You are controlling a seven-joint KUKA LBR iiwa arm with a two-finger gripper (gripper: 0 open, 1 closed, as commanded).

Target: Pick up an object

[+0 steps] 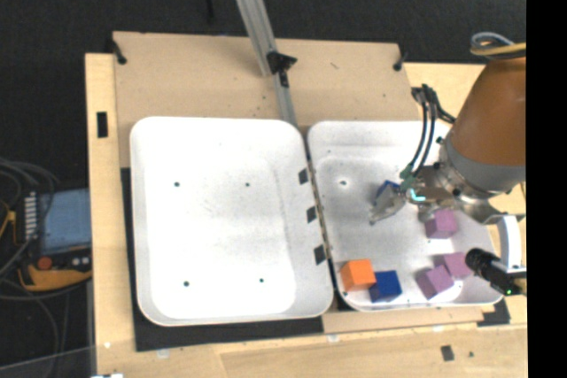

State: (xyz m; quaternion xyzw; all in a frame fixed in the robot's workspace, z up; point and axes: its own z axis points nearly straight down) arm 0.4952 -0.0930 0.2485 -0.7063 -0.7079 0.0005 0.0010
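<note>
My gripper [385, 204] hangs over the middle of the right bin [354, 150], pointing left from the orange-banded wrist. A small blue patch [388, 189] shows at the gripper's upper side; I cannot tell whether it is an object or part of the tool. An orange block [359, 273] and a blue block [386, 286] sit together at the bin's front edge. A purple block [440, 224] lies just right of the gripper, partly under the wrist. Two more purple blocks [434, 281] [456, 264] rest at the front right corner.
The left bin [221, 217] lies beside the right one, with a row of small clips [312, 212] on the shared rim. A slanted metal rail [252, 0] rises behind the bins. Cables and a blue box [66, 221] sit off the bench at left.
</note>
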